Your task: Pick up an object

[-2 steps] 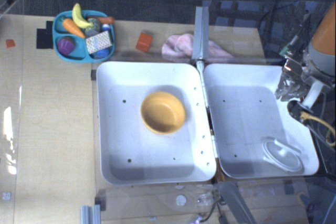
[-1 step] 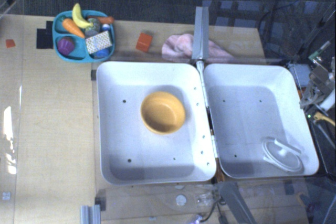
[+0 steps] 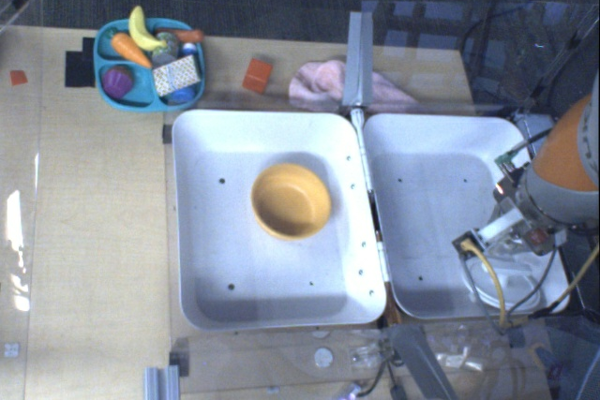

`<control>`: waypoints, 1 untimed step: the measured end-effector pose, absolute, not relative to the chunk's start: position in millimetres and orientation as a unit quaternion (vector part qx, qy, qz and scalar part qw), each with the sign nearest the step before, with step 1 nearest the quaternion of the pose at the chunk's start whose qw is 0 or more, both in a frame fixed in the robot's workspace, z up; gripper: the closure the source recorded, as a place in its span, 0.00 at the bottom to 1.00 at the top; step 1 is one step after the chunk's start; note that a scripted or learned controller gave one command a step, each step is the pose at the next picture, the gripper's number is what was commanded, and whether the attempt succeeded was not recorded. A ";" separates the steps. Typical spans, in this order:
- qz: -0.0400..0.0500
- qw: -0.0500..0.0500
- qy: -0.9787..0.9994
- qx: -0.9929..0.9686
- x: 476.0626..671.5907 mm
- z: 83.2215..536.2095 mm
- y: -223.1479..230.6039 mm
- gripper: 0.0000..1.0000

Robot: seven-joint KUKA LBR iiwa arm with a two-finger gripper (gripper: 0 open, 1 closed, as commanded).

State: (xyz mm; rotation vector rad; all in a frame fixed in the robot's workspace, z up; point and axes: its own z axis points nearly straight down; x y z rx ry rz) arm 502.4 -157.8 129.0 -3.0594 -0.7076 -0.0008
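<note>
A yellow bowl [image 3: 292,200] sits upright near the middle of the left bin [image 3: 202,229]. My gripper [image 3: 521,244] hangs low over the near right corner of the right bin [image 3: 422,192], under the orange-banded wrist. Just below it lies something clear and rounded [image 3: 506,278], hard to make out against the white floor. I cannot tell whether the gripper touches it. The bowl is far to the gripper's left, in the other bin.
Behind the bins on the bench stand a blue tray [image 3: 141,94] of toy food, an orange block [image 3: 257,75] and a pink cloth [image 3: 319,84]. A grey post [image 3: 355,61] rises at the back between the bins.
</note>
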 end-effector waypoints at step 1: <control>-0.003 -0.001 -0.329 -0.944 488.7 222.5 -167.9 0.00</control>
